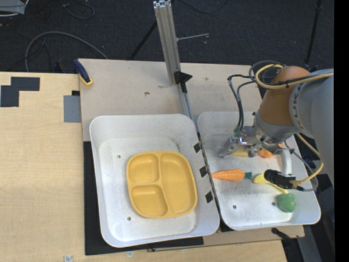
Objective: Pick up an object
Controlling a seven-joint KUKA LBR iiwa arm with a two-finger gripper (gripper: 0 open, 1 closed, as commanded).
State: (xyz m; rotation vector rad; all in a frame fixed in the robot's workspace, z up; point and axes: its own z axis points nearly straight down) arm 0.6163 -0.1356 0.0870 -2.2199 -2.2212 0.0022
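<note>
Orange, the carrot (228, 174) lies in the bin (240, 214) on the arm's side of the counter (125, 91), near the claw (237, 148); a green ball (286, 202) sits by the front corner. We judge the claw hangs low here because the pickable things are here. Whether it is released or clenched, we cannot tell. The other bin (104, 146) carries a yellow plate (161, 183).

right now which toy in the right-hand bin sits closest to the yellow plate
The orange carrot, lying flat at the left end of the group; the green ball sits much farther right, toward the near corner.
</note>
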